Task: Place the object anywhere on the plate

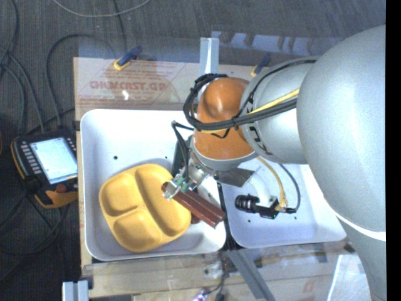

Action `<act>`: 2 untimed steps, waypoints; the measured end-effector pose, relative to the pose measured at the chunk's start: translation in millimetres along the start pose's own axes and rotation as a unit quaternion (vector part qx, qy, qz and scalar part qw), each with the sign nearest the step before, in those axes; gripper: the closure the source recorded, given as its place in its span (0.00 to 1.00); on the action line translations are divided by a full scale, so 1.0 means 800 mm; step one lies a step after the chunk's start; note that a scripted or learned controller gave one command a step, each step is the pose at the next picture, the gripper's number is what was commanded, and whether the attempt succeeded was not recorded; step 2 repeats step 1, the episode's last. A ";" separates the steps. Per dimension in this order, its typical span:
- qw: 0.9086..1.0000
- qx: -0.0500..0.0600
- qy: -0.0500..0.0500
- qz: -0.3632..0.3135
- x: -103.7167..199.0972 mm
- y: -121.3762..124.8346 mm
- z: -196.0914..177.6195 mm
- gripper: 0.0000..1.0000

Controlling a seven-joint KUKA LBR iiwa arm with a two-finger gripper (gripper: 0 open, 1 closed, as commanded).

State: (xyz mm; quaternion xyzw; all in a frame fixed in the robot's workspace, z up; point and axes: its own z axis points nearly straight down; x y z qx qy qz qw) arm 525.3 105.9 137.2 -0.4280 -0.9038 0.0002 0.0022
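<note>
The plate (128, 227), yellow with three compartments, lies in the left bin (103, 133), close to that bin's front edge and filling most of its front half. One of its compartments faces the bin's back edge, and the other two face the front.

The block (203, 210), a long reddish-brown bar, lies at a slant by the bin's front right corner. One end crosses the plate's right rim. The other end points at the bin's right wall, close to where the two bins meet. Most of its length is off the plate, over the bin floor. I cannot tell if it rests there or is lifted clear.

The gripper (173, 187) is down at the block's plate-side end, over the plate's right rim and touching or nearly touching the block. The wrist hides its tip, so I cannot tell whether it is open or closed, or whether it has hold of the block.

The arm (326, 118) comes in over the right bin (294, 231), its orange band above the left bin's right wall.

Behind the bins a board (131, 86) with red print lies on the bench. A pendant (47, 158) with a lit screen sits on the floor, off the left bin's left edge.
</note>
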 end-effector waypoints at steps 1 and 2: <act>1.000 -0.001 0.000 0.000 0.000 0.000 0.000 0.00; 1.000 -0.001 0.000 0.000 0.000 0.000 0.000 0.00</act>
